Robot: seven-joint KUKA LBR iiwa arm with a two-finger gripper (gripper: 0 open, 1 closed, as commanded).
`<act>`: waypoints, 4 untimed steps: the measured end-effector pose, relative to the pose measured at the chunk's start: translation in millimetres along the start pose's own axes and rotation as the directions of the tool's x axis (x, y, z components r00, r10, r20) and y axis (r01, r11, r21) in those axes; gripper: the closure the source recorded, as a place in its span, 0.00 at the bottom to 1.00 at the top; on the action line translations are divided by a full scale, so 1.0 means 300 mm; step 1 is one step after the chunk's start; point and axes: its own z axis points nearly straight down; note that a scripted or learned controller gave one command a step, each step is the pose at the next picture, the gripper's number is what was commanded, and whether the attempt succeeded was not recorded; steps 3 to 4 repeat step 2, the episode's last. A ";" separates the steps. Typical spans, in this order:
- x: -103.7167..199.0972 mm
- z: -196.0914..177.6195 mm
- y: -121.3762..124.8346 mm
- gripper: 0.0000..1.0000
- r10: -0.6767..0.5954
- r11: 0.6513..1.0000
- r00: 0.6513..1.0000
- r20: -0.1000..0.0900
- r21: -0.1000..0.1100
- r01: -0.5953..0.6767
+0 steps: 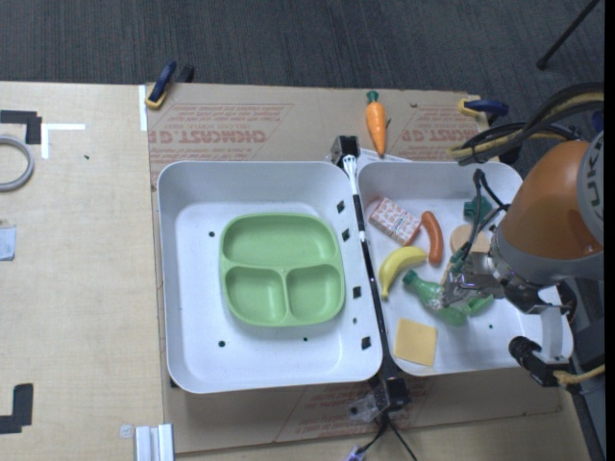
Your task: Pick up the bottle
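Glossy green plastic bottle (434, 294), matt green plastic tray (282, 269), brown cardboard (231, 128)

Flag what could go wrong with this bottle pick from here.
1. The green bottle lies on its side, its neck close beside the banana; a lift might drag or knock the banana.
2. The hand sits at the bottle's far end, so an off-centre grip may let it swing or slip.
3. The cheese slice lies just below and could get nudged.
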 end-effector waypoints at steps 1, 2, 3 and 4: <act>0.191 -0.188 -0.029 1.00 0.258 0.966 0.966 0.001 -0.002 -0.258; 0.454 -0.356 -0.049 1.00 0.444 0.896 0.896 0.002 -0.001 -0.444; 0.454 -0.356 -0.049 1.00 0.444 0.896 0.896 0.002 -0.001 -0.444; 0.454 -0.356 -0.049 1.00 0.444 0.896 0.896 0.002 -0.001 -0.444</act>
